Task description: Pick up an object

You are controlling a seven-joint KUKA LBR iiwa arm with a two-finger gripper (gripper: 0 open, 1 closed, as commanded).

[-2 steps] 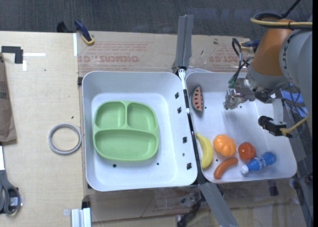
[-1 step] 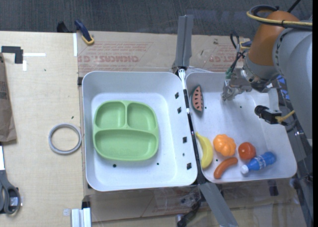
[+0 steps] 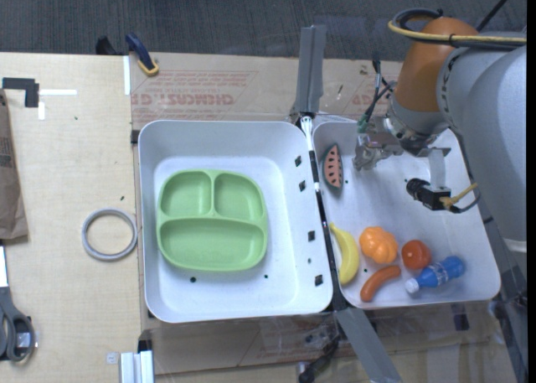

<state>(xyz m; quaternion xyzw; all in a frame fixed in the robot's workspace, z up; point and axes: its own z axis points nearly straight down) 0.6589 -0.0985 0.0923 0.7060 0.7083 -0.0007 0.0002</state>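
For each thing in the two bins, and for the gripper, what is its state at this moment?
Gripper: low in the right bin, near the watermelon slice.
Watermelon slice: lying by the left wall.
Banana: lying flat.
Orange pepper: resting beside the banana.
Sausage: lying flat.
Tomato: resting free.
Bottle: on its side.
Green plate: flat in the left bin.

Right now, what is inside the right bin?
In the right bin: watermelon slice, banana, orange, tomato, sausage, bottle. The arm covers the far corner.
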